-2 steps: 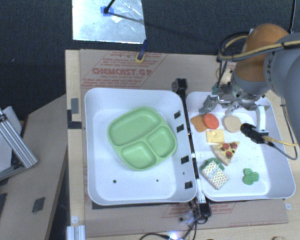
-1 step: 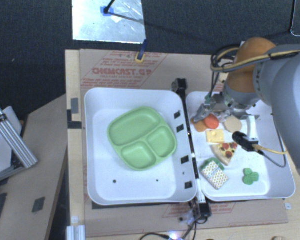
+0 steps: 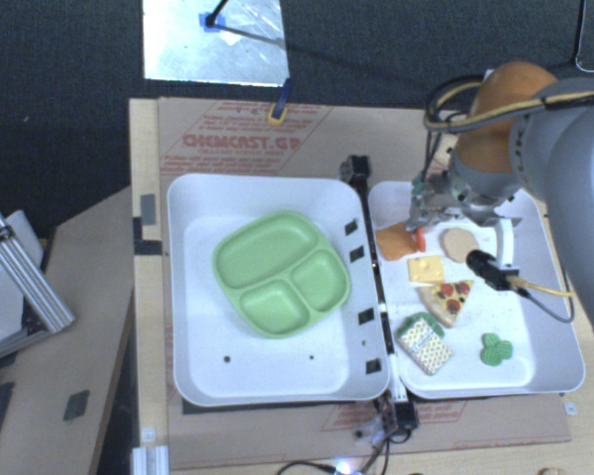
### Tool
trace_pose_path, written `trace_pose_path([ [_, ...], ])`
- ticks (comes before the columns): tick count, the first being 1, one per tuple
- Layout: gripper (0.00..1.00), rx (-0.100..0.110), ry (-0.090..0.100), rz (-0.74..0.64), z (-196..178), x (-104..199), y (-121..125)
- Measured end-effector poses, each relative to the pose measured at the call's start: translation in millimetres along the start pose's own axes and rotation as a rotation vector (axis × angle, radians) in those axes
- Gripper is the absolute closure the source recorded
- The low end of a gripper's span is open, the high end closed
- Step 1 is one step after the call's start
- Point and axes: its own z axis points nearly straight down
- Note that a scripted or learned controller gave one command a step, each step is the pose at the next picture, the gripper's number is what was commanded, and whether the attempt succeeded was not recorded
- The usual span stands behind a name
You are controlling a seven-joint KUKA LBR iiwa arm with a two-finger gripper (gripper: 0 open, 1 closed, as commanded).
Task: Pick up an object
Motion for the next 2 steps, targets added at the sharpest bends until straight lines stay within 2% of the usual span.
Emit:
trace_pose_path([
  [1, 1.0, 0.011, 0.006, -0.004, -50.9, 5.6, -4.6],
  [2, 1.0, 0.009, 0.005, -0.003, -106.9, -3.9, 2.8],
])
